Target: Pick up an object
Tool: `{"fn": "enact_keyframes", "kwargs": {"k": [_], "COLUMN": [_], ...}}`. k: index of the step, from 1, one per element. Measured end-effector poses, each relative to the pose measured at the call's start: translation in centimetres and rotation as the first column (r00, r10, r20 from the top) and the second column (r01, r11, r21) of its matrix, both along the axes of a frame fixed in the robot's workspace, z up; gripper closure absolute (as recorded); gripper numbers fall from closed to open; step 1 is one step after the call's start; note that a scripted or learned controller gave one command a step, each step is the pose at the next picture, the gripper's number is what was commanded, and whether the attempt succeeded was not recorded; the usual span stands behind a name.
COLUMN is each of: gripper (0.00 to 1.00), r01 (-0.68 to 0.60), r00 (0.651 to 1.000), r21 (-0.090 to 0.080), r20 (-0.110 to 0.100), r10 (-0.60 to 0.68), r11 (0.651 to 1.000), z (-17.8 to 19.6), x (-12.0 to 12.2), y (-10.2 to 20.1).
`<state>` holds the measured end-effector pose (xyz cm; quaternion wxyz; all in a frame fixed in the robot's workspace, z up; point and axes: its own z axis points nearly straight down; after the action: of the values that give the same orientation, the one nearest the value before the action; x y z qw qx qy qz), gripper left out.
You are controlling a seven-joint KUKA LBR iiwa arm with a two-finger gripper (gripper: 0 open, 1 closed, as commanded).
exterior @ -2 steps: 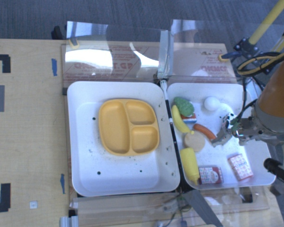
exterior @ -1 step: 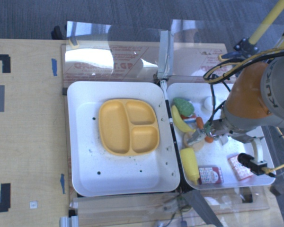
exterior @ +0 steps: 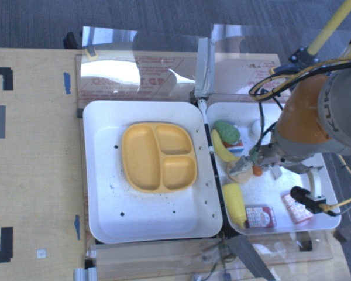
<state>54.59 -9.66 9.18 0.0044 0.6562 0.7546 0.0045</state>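
In the right bin, under the wrist: this is where your coming move is decided
Left bin point(exterior: 99, 174): white, holds only the yellow divided plate point(exterior: 159, 156), well apart from the arm
Right bin point(exterior: 269, 230): white, crowded; every loose object you could take lies here
Arm point(exterior: 307, 113): grey with orange band, reaching in from the right and covering the bin's middle and far right
Gripper point(exterior: 253, 161): down among the objects near the bin's centre; you cannot tell how far its fingers stand apart, nor whether anything is between them
Corn cob point(exterior: 233, 202): yellow, long axis running near to far, just toward you and left of the gripper
Banana point(exterior: 221, 147): against the left wall, long axis also near to far, just left of the gripper
Green vegetable point(exterior: 227, 131): beyond the banana, farther from the gripper
Red-and-white packet point(exterior: 260, 216): flat, near the front wall beside the corn cob
Small orange piece point(exterior: 257, 170): touching or just under the gripper tip; nearest candidate, by judgement
Hidden: the fingertips blur into clutter; whatever lies beneath the wrist is covered
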Motion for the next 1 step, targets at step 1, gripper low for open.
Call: {"fn": "enact_keyframes", "kwargs": {"k": [1], "gripper": [1.00], "r01": [0.001], "r00": [1.000], "r21": [-0.003], "r20": [0.010], "r10": [-0.001], "r11": [1.000], "z": [1.18], "x": [0.25], "y": [-0.08]}}
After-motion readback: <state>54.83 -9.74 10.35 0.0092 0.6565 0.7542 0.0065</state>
